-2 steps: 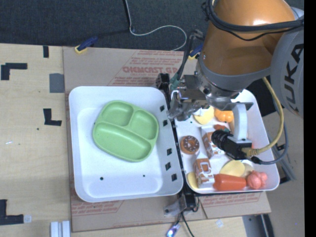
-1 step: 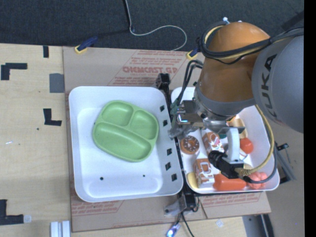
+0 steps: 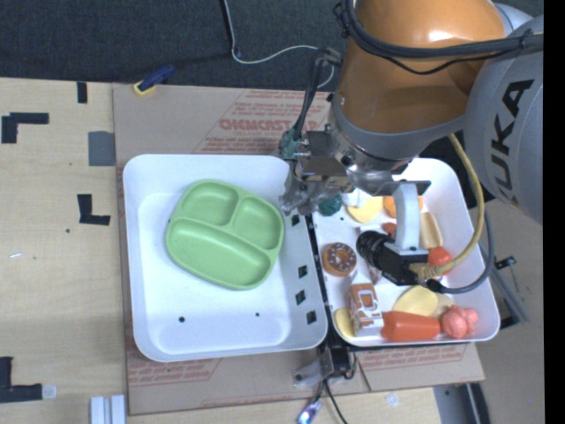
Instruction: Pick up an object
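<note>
My gripper (image 3: 303,194) hangs over the divider between the two bins, at the top left corner of the right bin (image 3: 465,203). A small teal object (image 3: 331,205) shows just to its right, partly hidden under the wrist; I cannot tell whether it is held. In the right bin lie a chocolate donut (image 3: 339,257), a brown printed carton (image 3: 364,306), a red-orange sausage-like piece (image 3: 410,327), a pink item (image 3: 459,321), a yellow piece (image 3: 418,302) and a pale fried-egg shape (image 3: 361,209).
The left bin (image 3: 146,263) holds a green divided plate (image 3: 225,232), lying tilted toward its upper middle. The arm's large orange and grey body covers the top of the right bin. Cardboard lies beneath both bins.
</note>
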